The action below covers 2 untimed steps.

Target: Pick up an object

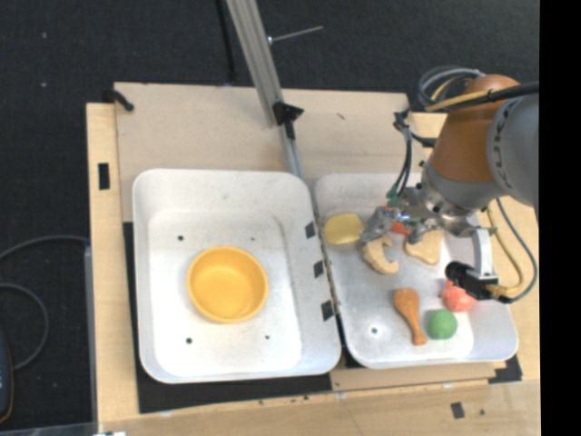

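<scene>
Croissant (380,258), tan, lies in right bin (490,343) just below the hand (398,225); a 2nd tan piece (424,247) sits beside it, yellow puck (342,230) to its left. Hand hovers low over this cluster; finger state: cannot tell, nothing seen gripped. Step: approach/descend, pre-grasp. Next move reqs. centring over one item, clear of neighbours, then closing. Drumstick (409,313), green ball (442,324) and red item (458,298) lie nearer the front; yellow bowl (228,284) in left bin (163,243).

Two white bins (154,198), speckled. Left bin: yellow-orange bowl (228,284). Right bin: pale yellow round piece (342,230), two tan pieces (381,258), orange-brown drumstick shape (409,313), green ball (442,324), red-pink piece (457,298). Arm (472,143) grey with orange band. Bench (200,125) tan, floor black.
</scene>
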Available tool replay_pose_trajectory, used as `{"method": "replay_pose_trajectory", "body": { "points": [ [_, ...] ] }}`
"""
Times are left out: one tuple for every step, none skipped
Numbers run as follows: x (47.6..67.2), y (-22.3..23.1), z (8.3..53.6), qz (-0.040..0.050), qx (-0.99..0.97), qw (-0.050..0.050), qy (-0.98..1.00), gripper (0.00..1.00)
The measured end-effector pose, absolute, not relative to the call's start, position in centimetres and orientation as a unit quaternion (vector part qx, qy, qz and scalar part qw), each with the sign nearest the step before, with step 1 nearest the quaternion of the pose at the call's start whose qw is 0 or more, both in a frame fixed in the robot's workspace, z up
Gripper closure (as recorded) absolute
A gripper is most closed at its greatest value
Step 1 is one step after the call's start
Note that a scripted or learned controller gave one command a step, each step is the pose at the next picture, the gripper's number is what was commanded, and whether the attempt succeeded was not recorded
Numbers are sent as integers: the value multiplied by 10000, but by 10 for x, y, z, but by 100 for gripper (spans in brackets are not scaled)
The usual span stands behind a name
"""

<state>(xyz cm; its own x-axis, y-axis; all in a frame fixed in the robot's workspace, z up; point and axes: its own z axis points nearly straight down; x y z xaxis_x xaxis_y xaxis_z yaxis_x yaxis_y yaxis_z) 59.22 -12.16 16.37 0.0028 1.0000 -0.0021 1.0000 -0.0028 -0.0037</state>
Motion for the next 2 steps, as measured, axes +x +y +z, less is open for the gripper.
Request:
{"method": "replay_pose_trajectory", "body": {
  "points": [
    [593, -117, 120, 17, -7090, 7, -7052, 0],
    [595, -117, 133, -15, -7099, -12, -7043, 100]
  ]
}}
